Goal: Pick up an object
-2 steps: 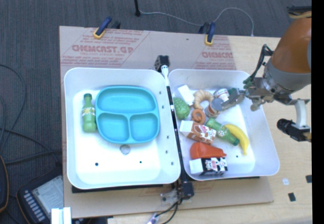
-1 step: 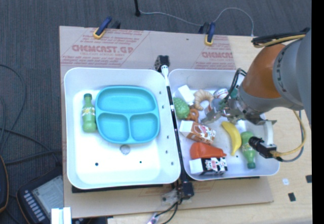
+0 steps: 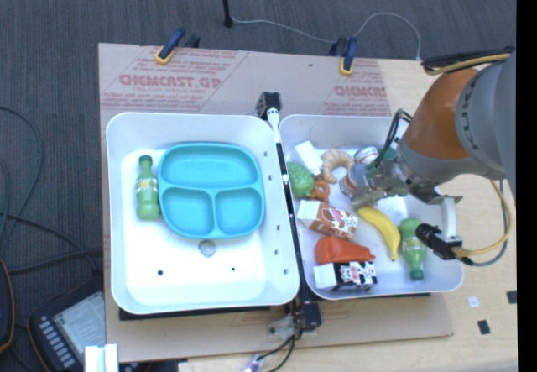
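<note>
White bins are sitting side by side on a cardboard sheet (image 3: pixel 252 76) at mid-frame. Left bin (image 3: pixel 126 278): a blue divided tray (image 3: pixel 211 191) is lying at its centre, with a green bottle (image 3: pixel 148 188) lying just beside the tray's left edge and a small grey object (image 3: pixel 206 248) resting just below the tray. Right bin (image 3: pixel 449 278): a banana (image 3: pixel 382 229) is lying right of centre; a second green bottle (image 3: pixel 412 248) is lying just right of it; an orange piece (image 3: pixel 342 249) and a black-and-white carton (image 3: pixel 357 275) are sitting at the lower edge; a patterned box (image 3: pixel 331 218), a green leafy item (image 3: pixel 299 178), a croissant (image 3: pixel 337 160) and a white block (image 3: pixel 306 154) are crowding the upper left part. The arm (image 3: pixel 457 123) is reaching in from the right of the frame, its gripper (image 3: pixel 369 181) hanging low over the clutter just above the banana, beside a metallic can (image 3: pixel 366 158). Whether the gripper is spread or closed cannot be told, and nothing can be seen held in it. Blue-and-yellow clamps (image 3: pixel 170 45) are pinning the sheet's upper edge.
</note>
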`<state>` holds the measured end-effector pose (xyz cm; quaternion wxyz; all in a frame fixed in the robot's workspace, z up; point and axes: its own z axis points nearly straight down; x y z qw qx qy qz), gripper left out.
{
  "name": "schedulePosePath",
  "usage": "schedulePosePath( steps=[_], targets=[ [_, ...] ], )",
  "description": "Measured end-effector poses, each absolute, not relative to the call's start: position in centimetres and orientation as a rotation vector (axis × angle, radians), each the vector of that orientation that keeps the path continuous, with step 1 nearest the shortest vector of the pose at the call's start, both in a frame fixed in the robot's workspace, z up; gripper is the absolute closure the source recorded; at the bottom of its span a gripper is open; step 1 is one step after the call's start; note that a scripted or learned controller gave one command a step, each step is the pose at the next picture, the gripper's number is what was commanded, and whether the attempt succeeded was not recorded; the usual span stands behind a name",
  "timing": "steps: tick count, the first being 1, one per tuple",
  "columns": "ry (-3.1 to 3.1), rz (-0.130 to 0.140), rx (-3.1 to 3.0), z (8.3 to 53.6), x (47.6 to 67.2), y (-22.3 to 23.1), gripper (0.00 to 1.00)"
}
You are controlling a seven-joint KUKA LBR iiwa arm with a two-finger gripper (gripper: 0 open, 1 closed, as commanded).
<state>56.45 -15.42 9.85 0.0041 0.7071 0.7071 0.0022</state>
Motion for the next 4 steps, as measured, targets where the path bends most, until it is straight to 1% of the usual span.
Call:
schedulePosePath(
  steps=[1,2,3,4],
  targets=[
    [2.222,0.003,2.217,24.4,62.4,-8.8,1.00],
    [2.221,-0.002,2.220,24.3,62.3,-8.9,0.00],
    [2.222,-0.005,2.224,16.3,60.0,-12.7,0.00],
    [2.218,0.008,2.216,9.0,56.9,-11.9,0.00]
  ],
)
